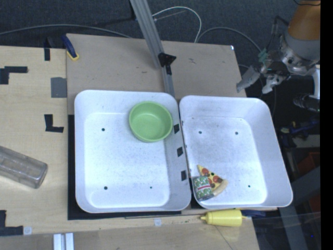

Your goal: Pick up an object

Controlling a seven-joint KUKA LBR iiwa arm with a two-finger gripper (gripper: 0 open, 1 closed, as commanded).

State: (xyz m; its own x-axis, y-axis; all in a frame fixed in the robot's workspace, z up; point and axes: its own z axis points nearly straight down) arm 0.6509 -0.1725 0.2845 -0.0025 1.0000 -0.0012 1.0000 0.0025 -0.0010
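Jaws: the gripper (pixel 258 79) hangs beyond the right bin's (pixel 260 108) far right corner, off the bins; open or closed, I cannot tell. Candidates: a green bowl (pixel 151 121) at the left bin's (pixel 86 139) far edge; a pizza-slice toy (pixel 209 182) against the right bin's near left wall. Recommendation: take the bowl by its rim; the toy, lying flat against the wall, looks harder to grasp.

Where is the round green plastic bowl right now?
The round green plastic bowl sits in the left white bin, near its upper right corner.
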